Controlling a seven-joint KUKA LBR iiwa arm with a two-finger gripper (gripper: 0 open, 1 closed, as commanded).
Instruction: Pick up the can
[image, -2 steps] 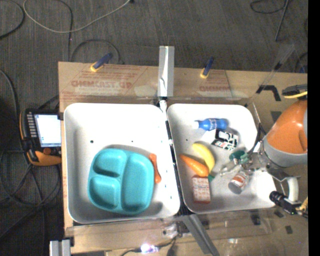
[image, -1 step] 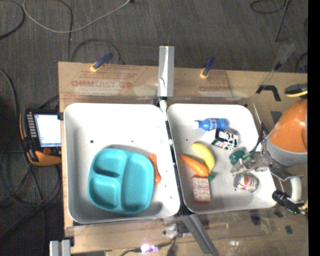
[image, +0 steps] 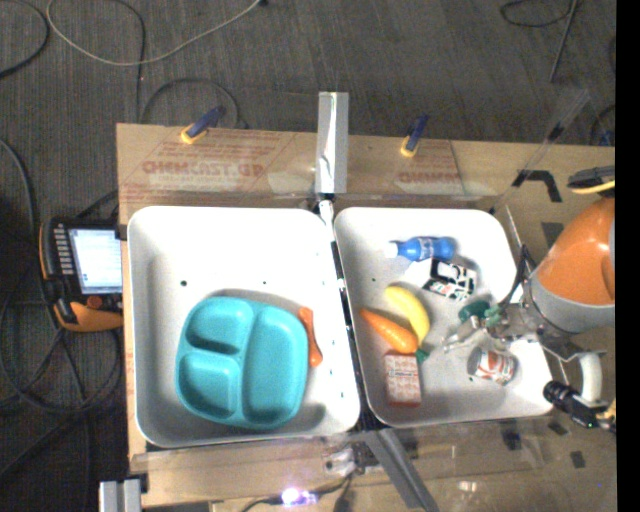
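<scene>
One small silver and red metal can (image: 494, 366) lies on its side low in the right white bin (image: 437, 222), lower right of frame. Two-finger gripper (image: 490, 322) sits just above it, tips near the can's top edge; can't tell if they touch, and can't tell whether the claw is released or clenched. Grey arm with orange band (image: 584, 262) enters from right edge. Left of the can: small red and white box (image: 401, 379), orange carrot (image: 388, 329), yellow banana (image: 410, 310) touching the carrot. Further up: black and white packet (image: 450, 279), blue and white bottle (image: 424, 248) lying flat. Left white bin (image: 150, 250) holds a teal divided plastic tray (image: 243, 361), an orange strip (image: 311, 334) at its right edge. Handheld pendant with lit screen (image: 85, 266) at left of frame.
</scene>
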